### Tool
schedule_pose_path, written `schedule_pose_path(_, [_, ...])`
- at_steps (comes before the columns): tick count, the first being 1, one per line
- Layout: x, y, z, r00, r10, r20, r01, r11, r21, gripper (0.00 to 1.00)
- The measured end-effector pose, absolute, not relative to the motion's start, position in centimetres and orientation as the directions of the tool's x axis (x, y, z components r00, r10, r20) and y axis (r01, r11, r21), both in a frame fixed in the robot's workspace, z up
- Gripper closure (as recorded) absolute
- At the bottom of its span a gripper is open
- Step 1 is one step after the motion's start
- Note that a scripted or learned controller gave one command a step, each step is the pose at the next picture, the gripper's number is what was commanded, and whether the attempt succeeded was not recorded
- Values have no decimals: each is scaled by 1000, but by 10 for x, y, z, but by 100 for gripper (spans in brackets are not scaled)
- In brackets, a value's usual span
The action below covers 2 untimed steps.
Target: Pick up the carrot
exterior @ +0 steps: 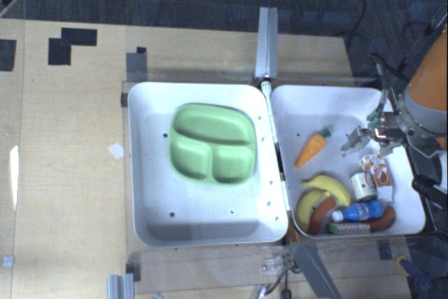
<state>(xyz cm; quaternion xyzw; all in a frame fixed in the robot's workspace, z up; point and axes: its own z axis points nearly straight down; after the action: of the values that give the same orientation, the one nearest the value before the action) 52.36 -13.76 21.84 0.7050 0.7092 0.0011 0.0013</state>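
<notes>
The carrot [311,148] lies on the floor of the right bin [329,98], orange body slanting down to the left with its small green top pointing up and right. It sits alone on bare white plastic, near the divider between the 2 bins and apart from everything else, which leaves room for a clean approach from above.

The gripper [355,140] hangs over the same bin, to the right of the carrot and clear of it, with nothing between its fingers. Whether they are spread or closed I cannot tell; the metal parts blur together at this size. The arm reaches in from the right, so it is probably lining up for a descent; the pick looks not yet begun.

The other items crowd the bin's lower corner: a banana [318,194], a reddish sausage [322,214], a small bottle with a blue cap [358,211], a can [362,185] and a printed packet [379,170]. The left bin [150,171] holds a green divided tray [211,142] with 3 compartments.

The next move likely calls for shifting left until centred over the carrot and turning the fingers across its narrow width.
</notes>
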Motion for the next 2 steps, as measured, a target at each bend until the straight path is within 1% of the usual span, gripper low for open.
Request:
schedule_pose_path(1, [584, -97, 132, -285, 959, -1, 959, 285, 4, 0])
schedule_pose_path(2, [575, -103, 90, -315, 949, -4, 949, 315, 12, 0])
